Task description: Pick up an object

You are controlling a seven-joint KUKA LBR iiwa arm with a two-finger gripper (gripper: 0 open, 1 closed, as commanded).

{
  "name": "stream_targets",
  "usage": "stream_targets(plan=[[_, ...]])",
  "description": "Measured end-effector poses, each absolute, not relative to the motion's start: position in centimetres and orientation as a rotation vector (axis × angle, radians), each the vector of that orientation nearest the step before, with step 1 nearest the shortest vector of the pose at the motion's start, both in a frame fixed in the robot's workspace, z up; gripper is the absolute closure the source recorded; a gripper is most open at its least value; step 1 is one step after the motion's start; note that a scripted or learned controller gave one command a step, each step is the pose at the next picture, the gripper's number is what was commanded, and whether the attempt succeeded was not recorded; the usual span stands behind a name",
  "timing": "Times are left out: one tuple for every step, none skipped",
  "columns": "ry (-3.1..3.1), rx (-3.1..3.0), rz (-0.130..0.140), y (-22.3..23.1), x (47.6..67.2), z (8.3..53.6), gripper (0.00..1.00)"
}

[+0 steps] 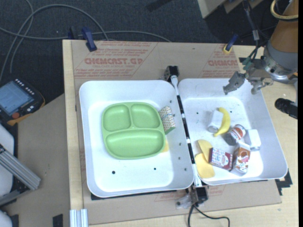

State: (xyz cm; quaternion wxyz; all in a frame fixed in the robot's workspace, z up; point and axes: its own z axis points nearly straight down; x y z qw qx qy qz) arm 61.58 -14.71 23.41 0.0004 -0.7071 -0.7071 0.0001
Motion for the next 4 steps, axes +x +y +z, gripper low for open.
stream_targets(plan=[[-2.221, -2.223, 0.000, -17.1, 61.9, 8.4, 0.00], [-2.220, -2.221, 0.001, -16.6, 58.4, 8.5, 0.00], [-2.220, -2.223, -0.001, -16.6, 58.4, 9.5, 1.00], [-2.224, -2.220, -0.002, -7.8, 59.1, 18.5, 1.00]])
